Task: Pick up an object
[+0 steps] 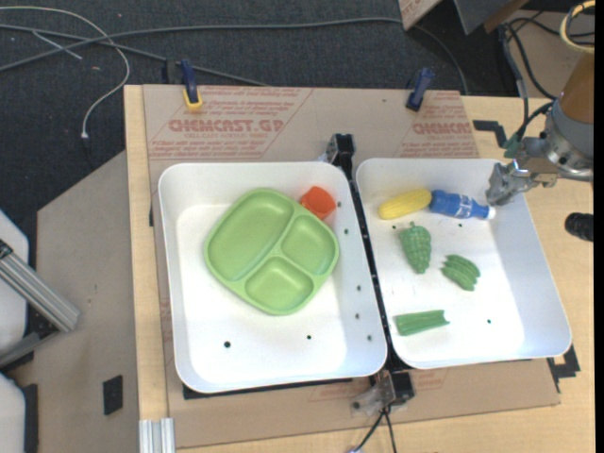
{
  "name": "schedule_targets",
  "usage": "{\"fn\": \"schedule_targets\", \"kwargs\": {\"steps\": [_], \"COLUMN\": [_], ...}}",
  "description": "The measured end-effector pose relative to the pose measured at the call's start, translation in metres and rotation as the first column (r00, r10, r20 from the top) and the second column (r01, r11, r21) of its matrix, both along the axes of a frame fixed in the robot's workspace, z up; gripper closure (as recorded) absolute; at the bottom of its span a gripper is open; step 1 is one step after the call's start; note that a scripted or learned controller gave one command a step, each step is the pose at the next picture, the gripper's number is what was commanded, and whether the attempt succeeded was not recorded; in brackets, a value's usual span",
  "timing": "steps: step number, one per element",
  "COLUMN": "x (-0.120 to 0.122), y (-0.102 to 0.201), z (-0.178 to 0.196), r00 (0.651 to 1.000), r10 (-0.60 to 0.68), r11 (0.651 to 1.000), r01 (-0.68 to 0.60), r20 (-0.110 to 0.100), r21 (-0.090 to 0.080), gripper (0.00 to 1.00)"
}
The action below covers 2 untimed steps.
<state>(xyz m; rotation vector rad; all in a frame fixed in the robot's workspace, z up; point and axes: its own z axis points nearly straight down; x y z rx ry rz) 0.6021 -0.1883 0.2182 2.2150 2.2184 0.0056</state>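
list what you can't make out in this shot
- Gripper: small and blurred in the camera view; finger state unclear, and whether it touches the blue bottle.
- Arm: cut off by the right edge.
- Orange object: partly hidden behind the green plate; shape unclear.

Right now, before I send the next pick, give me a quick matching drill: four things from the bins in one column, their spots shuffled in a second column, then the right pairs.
Things:
1. green divided plate
2. orange piece
3. blue bottle
4. flat green strip

Places:
A. right bin, far side, beside the yellow corn and close to the claw
B. left bin, at the plate's far right edge
C. right bin, near side
D. left bin, middle

Pairs: 1-D, 2-B, 3-A, 4-C
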Motion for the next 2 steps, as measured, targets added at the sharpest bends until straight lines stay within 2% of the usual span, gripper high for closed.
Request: {"fn": "schedule_targets", "kwargs": {"steps": [2], "x": [0.029], "y": [0.101], "z": [0.015], "r00": [1.000], "r10": [0.005], "r11": [1.000], "r01": [-0.005], "r20": [-0.004], "r21": [0.004], "gripper": [1.00]}}
